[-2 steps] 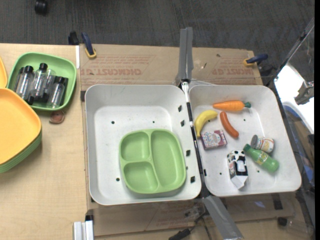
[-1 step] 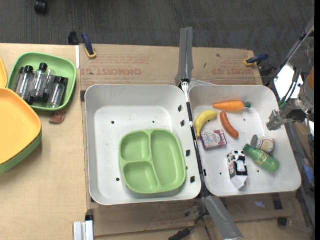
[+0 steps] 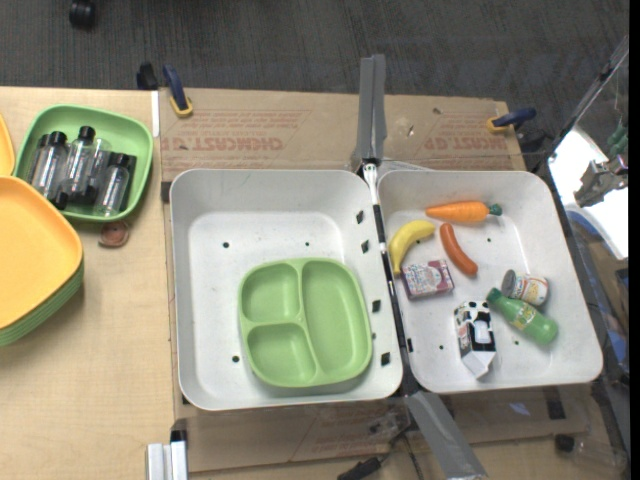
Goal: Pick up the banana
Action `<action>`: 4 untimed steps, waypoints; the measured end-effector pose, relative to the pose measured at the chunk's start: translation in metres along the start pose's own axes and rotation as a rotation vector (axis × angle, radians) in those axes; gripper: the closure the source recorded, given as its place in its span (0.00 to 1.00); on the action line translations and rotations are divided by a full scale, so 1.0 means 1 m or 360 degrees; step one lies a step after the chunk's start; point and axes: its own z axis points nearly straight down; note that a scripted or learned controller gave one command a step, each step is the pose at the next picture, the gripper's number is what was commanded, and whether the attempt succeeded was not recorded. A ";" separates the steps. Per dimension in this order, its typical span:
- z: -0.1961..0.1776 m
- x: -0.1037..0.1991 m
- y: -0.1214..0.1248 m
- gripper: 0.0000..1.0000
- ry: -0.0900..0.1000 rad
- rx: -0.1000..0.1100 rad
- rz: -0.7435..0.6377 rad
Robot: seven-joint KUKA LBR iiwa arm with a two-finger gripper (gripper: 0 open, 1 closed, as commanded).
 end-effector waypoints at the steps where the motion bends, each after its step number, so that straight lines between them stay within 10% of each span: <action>1: 0.199 0.099 -0.033 1.00 0.0003 0.0005 0.0218; 2: 0.197 0.039 -0.068 1.00 0.0004 0.0005 0.0398; 3: 0.112 0.037 -0.091 1.00 0.0002 0.0001 0.0337; 4: 0.003 0.014 -0.029 1.00 0.0000 0.0000 -0.0023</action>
